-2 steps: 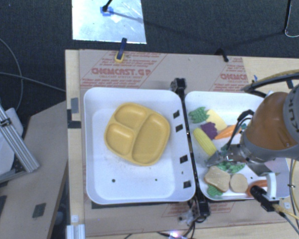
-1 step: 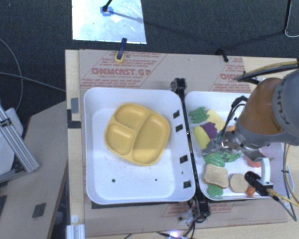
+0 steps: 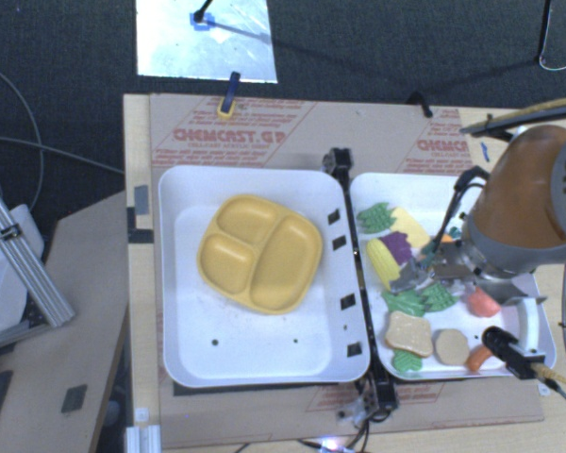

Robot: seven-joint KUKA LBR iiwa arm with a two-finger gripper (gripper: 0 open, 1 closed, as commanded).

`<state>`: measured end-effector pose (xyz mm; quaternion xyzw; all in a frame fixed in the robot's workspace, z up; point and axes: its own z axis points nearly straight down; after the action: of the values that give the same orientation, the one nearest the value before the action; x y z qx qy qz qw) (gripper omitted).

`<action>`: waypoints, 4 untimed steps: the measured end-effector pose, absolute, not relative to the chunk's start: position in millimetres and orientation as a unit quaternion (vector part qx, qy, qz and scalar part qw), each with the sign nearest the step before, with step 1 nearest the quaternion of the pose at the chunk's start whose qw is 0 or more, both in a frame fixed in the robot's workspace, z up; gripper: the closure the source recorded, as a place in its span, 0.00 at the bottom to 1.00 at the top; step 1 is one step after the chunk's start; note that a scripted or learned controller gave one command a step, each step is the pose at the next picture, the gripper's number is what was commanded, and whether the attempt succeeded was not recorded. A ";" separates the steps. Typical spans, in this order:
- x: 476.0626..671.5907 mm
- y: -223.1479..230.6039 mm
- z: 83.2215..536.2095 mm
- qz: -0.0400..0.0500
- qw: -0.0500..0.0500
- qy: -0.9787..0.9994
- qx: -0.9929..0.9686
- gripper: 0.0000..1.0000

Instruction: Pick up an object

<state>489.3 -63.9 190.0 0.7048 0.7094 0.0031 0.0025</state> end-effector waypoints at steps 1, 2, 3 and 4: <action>517.4 -52.9 184.4 0.001 0.001 0.709 0.705 0.00; 520.8 -90.2 83.0 0.002 0.005 0.707 0.707 0.00; 525.0 -88.4 100.1 0.006 0.009 0.708 0.706 1.00; 493.5 -1.0 188.9 0.003 0.001 0.712 0.703 1.00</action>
<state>493.5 -1.0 188.9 0.7027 0.7115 0.0032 0.0006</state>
